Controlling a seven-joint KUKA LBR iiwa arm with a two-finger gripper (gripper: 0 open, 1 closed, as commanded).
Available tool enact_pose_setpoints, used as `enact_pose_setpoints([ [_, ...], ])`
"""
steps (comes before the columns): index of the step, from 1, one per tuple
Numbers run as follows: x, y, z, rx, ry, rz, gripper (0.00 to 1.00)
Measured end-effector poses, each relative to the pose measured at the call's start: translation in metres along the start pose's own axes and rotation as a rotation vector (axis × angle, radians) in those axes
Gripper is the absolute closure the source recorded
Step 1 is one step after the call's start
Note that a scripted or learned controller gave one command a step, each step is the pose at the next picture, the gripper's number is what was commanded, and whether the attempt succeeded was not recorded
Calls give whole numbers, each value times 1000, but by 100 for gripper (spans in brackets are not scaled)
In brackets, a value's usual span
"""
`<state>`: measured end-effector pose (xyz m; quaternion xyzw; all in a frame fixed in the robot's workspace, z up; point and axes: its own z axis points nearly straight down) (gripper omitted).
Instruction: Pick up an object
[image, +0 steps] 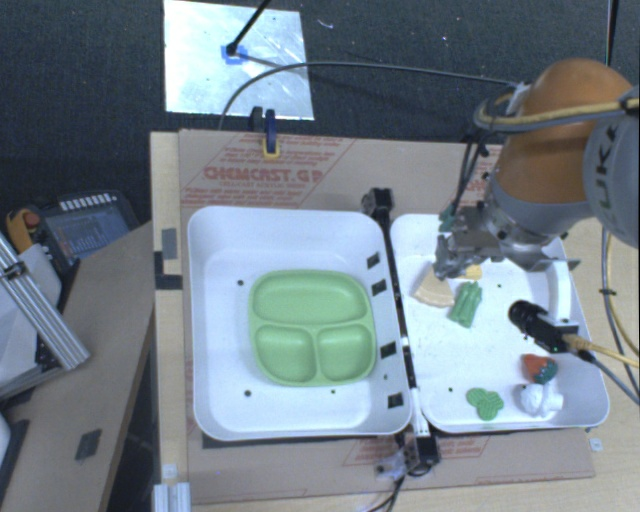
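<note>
My gripper (455, 264) hangs low over the back left part of the right bin (500, 350). Just beneath and in front of it lies a pale yellow wedge (432, 291), partly covered by the gripper. A green ridged stick (465, 304) rests right beside the wedge, on its right. A flat green leafy piece (486, 403) lies near the bin's front edge. In the front right corner sit a small red and teal piece (539, 368) and a white lump (538, 400).
The left bin (215, 330) holds a green three-compartment plate (310, 326). A black hinge strip (392, 300) runs between the two bins. The arm's bulky grey and orange body (560, 130) overhangs the right bin's back edge.
</note>
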<state>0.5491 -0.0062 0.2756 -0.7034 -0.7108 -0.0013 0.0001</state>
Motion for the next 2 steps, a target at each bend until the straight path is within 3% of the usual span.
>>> enact_pose_setpoints([
  [1, 53, 4, 3, -1, -1, 2, 100],
  [2, 101, 1, 31, 3, 0, 1, 100],
])
